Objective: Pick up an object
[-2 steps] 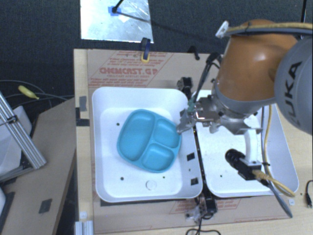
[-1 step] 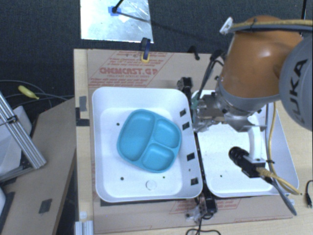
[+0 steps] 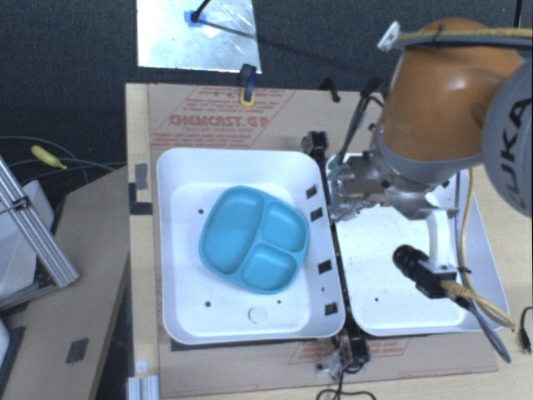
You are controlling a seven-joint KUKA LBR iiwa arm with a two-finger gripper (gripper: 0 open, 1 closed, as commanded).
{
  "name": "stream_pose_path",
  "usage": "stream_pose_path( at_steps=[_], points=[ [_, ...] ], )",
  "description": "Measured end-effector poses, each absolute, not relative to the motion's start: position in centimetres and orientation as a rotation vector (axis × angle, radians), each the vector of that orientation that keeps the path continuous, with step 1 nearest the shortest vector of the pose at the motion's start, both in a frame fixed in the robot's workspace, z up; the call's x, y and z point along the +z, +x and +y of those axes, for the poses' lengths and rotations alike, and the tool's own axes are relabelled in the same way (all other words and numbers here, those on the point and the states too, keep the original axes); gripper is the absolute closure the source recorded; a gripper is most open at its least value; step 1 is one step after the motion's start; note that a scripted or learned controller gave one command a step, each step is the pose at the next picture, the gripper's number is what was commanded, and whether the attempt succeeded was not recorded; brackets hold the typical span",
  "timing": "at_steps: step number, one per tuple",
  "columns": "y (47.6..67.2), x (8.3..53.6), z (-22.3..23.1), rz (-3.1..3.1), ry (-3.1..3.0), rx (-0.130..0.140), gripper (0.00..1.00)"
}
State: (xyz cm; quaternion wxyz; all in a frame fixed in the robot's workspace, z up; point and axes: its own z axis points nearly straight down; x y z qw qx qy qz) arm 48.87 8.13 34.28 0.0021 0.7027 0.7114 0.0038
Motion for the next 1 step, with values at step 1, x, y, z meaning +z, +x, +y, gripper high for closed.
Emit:
stream_pose_path(
  at_steps=[1],
  points=[
    [48.94,35.35,8.14,2.237,2.198,0.015,1.0]
  ],
)
